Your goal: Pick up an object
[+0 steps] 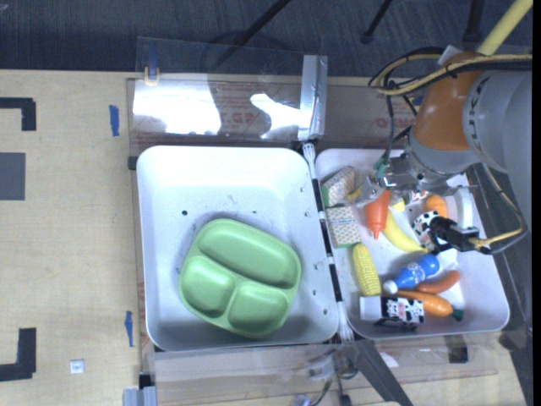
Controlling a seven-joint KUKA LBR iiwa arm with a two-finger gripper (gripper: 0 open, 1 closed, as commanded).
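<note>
- The left bin (161, 184) is smooth white plastic with rounded corners; a glossy green divided plate (240, 276), an oval with three moulded compartments, lies in its lower half.
- Above the left bin, a clear, shiny plastic panel (215, 100) stands on the bench and catches glare.
- To the right of the left bin and touching it along a shared rim, the right bin (494, 299) holds a crowd of small toy objects.
- Nearest that shared rim are a bumpy yellow corn cob (366, 267) and a checked packet (343, 225).
- Farther right lie an orange bottle (377, 216), a curved yellow banana (403, 237), a blue bottle (418, 271) and an orange carrot (428, 304).
- The gripper (396, 176) hangs over the right bin's upper part, just above the orange bottle; whether its fingers are open or closed cannot be told.
</note>
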